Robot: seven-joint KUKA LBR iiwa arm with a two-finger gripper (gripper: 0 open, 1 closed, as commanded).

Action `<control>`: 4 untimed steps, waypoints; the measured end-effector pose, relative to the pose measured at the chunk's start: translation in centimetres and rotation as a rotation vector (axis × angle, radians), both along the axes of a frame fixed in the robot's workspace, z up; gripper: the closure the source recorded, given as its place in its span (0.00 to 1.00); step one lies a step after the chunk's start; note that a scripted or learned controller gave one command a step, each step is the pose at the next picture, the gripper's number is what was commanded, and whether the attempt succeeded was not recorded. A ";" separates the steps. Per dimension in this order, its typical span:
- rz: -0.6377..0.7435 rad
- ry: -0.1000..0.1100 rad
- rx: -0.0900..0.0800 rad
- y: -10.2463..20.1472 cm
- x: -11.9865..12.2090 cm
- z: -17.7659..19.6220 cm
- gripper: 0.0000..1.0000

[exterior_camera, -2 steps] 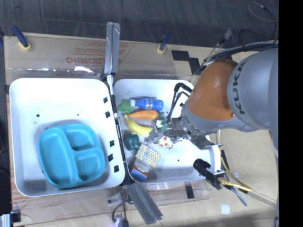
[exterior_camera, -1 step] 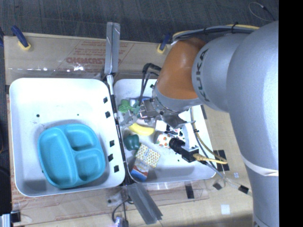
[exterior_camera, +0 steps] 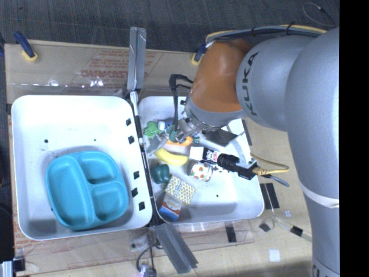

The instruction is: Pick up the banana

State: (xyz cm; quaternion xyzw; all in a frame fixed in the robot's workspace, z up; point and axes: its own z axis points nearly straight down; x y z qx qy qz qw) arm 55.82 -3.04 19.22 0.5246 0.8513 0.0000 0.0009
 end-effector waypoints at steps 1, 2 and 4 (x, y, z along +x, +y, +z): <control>0.019 0.005 0.001 1.5 -4.6 -0.1 0.00; 0.028 0.002 0.001 -1.3 -3.7 -0.1 0.00; 0.308 0.004 0.001 3.3 -2.1 -0.1 0.00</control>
